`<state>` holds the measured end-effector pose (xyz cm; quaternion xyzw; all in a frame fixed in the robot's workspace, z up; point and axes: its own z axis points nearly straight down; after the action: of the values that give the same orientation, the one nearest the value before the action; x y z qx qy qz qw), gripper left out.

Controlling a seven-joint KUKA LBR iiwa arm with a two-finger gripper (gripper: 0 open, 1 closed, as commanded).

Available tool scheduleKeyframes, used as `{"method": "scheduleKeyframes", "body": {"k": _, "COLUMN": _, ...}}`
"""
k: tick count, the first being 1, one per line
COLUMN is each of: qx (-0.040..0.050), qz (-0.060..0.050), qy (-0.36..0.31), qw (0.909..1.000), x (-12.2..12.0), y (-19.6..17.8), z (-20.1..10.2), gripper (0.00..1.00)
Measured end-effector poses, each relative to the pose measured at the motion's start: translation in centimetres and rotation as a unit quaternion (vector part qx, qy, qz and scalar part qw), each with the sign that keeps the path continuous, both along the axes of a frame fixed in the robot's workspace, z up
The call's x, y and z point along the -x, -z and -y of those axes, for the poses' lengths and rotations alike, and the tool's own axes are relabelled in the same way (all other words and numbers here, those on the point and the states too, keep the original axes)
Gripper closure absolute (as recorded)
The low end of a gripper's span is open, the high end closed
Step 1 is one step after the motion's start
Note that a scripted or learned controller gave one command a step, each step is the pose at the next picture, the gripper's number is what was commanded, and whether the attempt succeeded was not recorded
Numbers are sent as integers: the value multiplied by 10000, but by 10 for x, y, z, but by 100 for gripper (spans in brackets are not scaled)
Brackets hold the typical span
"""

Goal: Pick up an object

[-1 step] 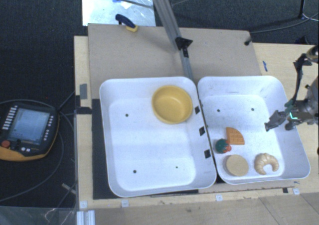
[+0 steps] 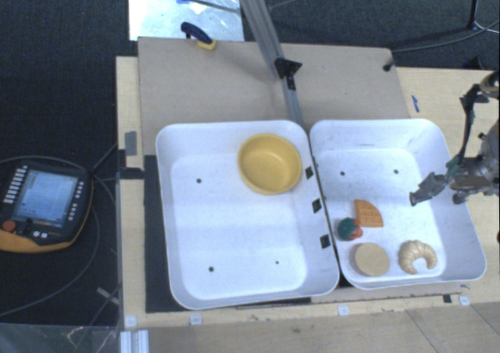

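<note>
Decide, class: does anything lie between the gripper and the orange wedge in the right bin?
Nothing visible does. The gripper sits over the right bin, and bare white floor separates it from the orange wedge. The croissant lies off that line.

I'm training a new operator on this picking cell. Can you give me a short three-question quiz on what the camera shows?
1. True or false: the yellow bowl lies in the left bin.
2. How many items lie in the right bin?
3. Which lies nearest the gripper: A) croissant, B) orange wedge, C) round biscuit?

Key: 1 true; 2 four, counting the small green and red piece; 3 B.
</note>
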<state>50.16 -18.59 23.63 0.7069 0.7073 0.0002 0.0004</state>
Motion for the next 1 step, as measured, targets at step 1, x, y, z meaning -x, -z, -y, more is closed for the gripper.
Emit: {"method": "scheduleKeyframes", "body": {"k": 1, "qx": -4, "qz": -14, "qy": 2, "qw": 10000, "x": -5, "y": 44, "z": 3, "gripper": 0}}
